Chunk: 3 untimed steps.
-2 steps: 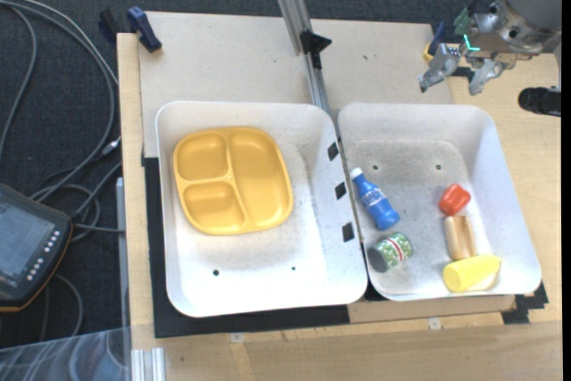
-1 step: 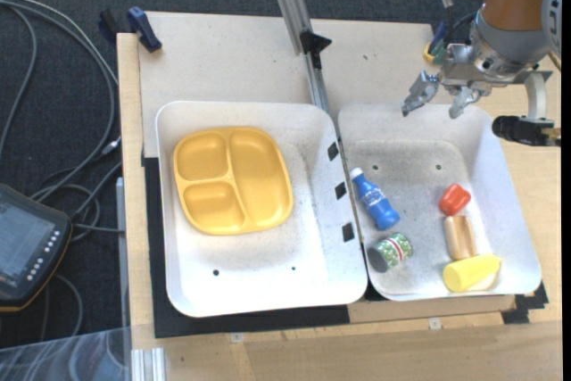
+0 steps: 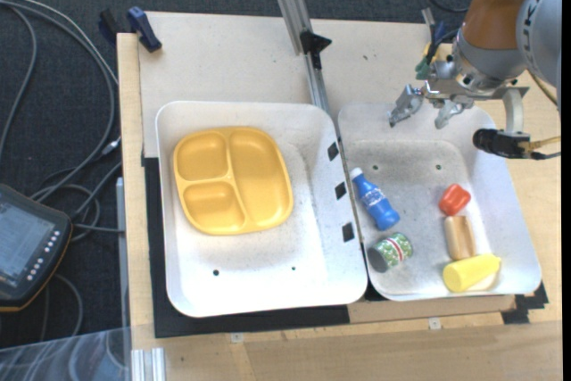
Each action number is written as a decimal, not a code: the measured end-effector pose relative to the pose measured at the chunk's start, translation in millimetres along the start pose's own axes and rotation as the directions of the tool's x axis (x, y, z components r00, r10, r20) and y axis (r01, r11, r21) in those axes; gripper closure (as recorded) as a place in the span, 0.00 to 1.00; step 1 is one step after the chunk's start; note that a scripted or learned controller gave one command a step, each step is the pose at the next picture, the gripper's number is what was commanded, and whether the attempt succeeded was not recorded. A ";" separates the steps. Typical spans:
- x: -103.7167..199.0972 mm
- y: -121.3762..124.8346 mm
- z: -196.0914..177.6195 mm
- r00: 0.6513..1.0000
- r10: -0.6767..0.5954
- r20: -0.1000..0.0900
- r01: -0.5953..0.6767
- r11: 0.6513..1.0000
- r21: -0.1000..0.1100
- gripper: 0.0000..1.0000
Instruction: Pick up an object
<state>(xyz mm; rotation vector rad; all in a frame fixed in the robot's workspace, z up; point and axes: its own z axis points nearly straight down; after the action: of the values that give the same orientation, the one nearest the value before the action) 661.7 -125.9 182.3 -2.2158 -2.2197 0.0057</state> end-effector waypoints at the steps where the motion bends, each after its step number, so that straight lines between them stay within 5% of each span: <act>1: 9.1 5.5 52.8 1.000 0.000 0.000 0.000 1.000 0.001 0.00; 2: 9.1 7.5 36.9 1.000 0.000 0.000 0.000 1.000 -0.008 1.00; 3: 1.2 4.6 -14.0 1.000 0.002 0.003 -0.001 1.000 -0.014 1.00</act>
<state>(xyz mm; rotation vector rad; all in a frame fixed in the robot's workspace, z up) 666.5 -124.7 196.3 -2.2257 -2.2263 -0.0064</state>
